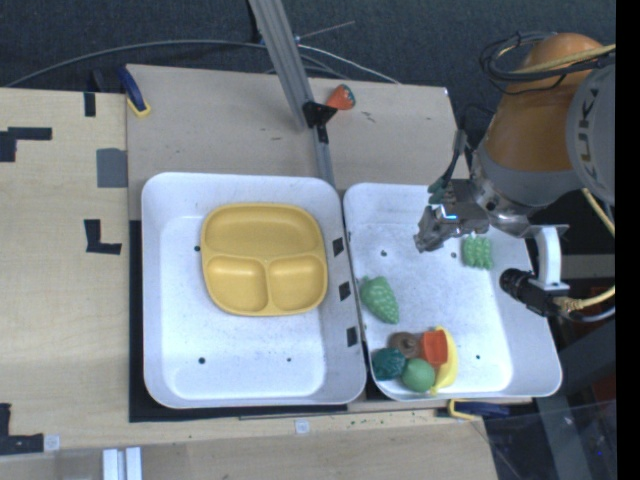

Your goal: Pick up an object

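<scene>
Right bin: green bumpy toy (pixel 380 299) left-centre; pale green piece (pixel 477 253) upper right; small toy cluster (pixel 420 359), possibly fruit, front.

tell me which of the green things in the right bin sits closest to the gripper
The pale green bumpy piece by the bin's right wall, just right of the gripper. The darker green one lies lower, mid-bin; the round green one sits in the bottom cluster.

Grey arm (pixel 545 118) enters from right, orange band above wrist, wrist bent downward. Gripper (pixel 432 236) hangs below wrist, fingertips pointing down-left (finger spacing unreadable at this angle). Nothing visible between fingertips.
</scene>
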Robot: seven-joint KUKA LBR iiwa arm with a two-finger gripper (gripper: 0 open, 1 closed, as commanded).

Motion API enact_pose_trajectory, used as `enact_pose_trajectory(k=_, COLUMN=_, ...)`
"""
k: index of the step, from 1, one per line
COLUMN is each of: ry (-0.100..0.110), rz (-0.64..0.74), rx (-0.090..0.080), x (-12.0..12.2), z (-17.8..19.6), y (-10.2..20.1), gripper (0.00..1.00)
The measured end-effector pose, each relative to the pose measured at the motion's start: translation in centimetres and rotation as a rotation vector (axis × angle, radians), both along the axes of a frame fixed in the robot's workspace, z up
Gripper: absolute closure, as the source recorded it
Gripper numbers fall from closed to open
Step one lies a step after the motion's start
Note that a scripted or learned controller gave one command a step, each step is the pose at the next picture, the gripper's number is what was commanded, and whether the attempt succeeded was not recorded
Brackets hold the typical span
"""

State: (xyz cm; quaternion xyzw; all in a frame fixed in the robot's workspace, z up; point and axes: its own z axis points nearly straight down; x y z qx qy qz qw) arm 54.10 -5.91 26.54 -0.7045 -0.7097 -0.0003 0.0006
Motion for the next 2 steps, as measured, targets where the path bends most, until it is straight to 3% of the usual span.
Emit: enact_pose_trajectory(k=2, ry=0.002, rz=-0.001, rx=-0.001, x=1.9, z=-1.9, y=9.6, gripper=1.00)
